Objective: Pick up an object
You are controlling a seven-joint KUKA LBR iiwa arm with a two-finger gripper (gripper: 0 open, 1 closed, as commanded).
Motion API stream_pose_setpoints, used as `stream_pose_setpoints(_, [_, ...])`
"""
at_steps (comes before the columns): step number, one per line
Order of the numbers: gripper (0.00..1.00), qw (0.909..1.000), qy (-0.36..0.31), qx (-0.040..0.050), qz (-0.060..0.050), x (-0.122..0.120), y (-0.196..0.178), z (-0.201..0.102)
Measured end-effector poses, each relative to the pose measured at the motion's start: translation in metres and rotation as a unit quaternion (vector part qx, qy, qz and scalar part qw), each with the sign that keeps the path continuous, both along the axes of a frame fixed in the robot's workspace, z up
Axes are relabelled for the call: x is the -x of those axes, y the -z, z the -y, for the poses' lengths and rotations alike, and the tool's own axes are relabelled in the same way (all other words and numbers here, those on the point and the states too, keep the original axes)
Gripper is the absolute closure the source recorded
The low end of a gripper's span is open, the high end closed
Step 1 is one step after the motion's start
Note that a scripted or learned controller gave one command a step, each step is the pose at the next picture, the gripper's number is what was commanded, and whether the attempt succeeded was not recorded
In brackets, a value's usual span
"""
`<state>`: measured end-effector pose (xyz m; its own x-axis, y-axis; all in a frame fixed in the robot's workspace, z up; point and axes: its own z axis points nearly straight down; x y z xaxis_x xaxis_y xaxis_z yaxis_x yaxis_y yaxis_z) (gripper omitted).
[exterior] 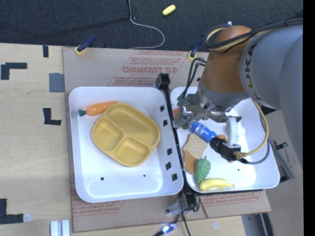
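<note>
My gripper hangs low over the left part of the right bin, mostly hidden under the orange-banded wrist. Just below it lies a small blue bottle, touching or very close to it. In front of the bottle are a tan bread slice, a green bumpy fruit and a yellow banana. The left bin holds a yellow divided plate and an orange carrot at its far left corner.
A black divider strip runs between the two bins. A black cable with a plug loops from the wrist over the right bin. On the dark floor beyond the bench lies a small yellow object.
</note>
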<state>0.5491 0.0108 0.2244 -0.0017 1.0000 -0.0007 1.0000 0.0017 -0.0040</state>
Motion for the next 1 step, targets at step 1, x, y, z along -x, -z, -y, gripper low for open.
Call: stream_pose_setpoints(1, [1.00, 1.0000, 0.000, -0.0005, 0.001, 0.0031, -0.0098, 0.0082])
